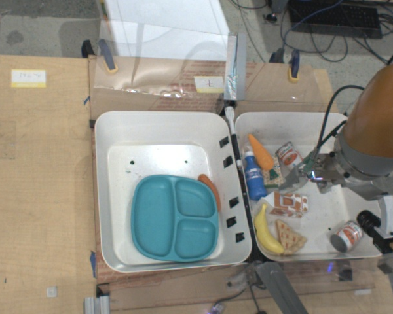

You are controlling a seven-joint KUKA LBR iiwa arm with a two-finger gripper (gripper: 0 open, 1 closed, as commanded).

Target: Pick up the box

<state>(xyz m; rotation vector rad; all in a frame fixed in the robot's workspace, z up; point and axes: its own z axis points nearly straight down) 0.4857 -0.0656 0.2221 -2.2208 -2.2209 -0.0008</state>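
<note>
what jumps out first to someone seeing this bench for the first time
The big teal divided plate fills most of the left bin, with an orange carrot-like piece at its right edge. The right bin is crowded: a blue bottle, a carrot, a banana, two cans and a small red-and-white box. The arm's pincer hangs just above that box.

Two white bins: left bin [111, 175] and right bin [327, 120]. One teal divided tray [175, 218] with three compartments. Two orange carrots: one [209, 187] beside the tray, one [261, 152] in the right bin. One blue bottle [253, 175]. Two cans [287, 154] [346, 235]. One box [289, 203]. One banana [266, 235]. One waffle piece [290, 236]. One arm with one gripper [300, 175].
</note>
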